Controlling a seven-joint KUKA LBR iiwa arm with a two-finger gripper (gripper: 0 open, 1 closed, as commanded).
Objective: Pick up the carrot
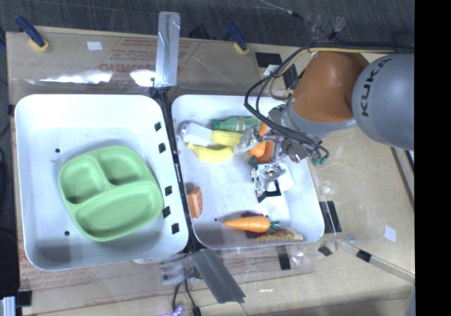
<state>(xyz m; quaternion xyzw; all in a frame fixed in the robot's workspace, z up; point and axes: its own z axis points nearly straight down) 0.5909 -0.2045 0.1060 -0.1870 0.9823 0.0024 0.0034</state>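
Carrot [248,223]: orange with a green top, lying on its side near the front wall of the right bin [299,198], well apart from the gripper. Left to right: a blue clamp [32,34] grips the far left corner of the cardboard-covered desk [366,202]; dark carpet lies beyond the desk's far edge. The left bin [35,166] holds a green divided plate [109,191]. A grey metal bracket [168,50] stands at the far end of the seam between the two bins, and a small orange piece [195,202] lies at the left wall of the right bin. Toward the back of that bin sit a banana [211,152], a yellow corn cob [224,138] and a green bottle-like toy [234,124]; just in front of the carrot lies a dark, reddish object [275,237]. The gripper [269,173] hangs over the middle of the right bin beneath the arm's orange band [328,89]; how far its jaws are open cannot be told. An orange item [259,150] sits beside the wrist; whether it is held cannot be told.
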